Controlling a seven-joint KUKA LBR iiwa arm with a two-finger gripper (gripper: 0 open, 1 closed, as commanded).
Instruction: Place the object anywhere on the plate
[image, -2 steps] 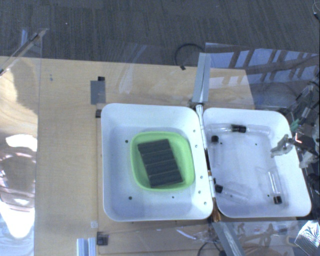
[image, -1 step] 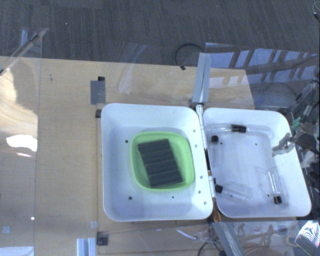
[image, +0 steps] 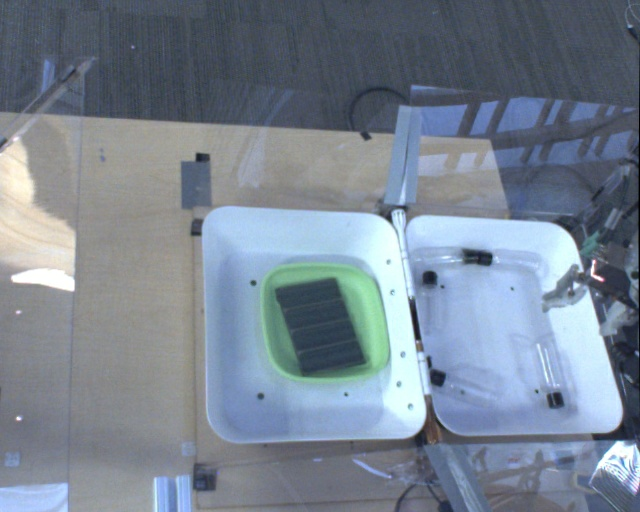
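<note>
A green square plate (image: 372, 322) sits in the middle of the left white bin (image: 230, 330). A dark grey ribbed block (image: 320, 326) lies flat on the plate, slightly turned, and nothing touches it. My gripper (image: 566, 286) hangs over the right rim of the right bin (image: 500, 420), well away from the plate, with a grey tip reaching inward. The rest of the arm is cut off by the right side of the view.
The right bin holds several clear tubes with black caps: one (image: 466, 258) near the far wall, one (image: 549, 372) near the front right, and another (image: 460, 381) at the front left. A metal bracket (image: 403, 165) stands behind the join of the two bins.
</note>
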